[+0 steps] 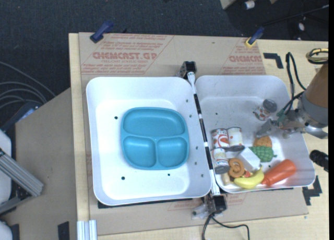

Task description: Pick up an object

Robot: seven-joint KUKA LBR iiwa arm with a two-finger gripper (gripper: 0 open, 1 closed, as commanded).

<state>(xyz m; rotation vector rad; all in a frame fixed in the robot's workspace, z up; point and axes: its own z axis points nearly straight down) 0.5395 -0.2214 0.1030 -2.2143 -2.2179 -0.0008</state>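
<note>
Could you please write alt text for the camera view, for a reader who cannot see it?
The arm reaches from the right over the right bin, which holds toy food and small cans; the left bin holds a blue tray.

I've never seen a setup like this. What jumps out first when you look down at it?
The big blue divided plate lying in the left white bin catches the eye first. Next comes the colourful heap of toy food in the right bin, with an orange carrot and a yellow banana near its front edge. The gripper reaches in from the right.
</note>
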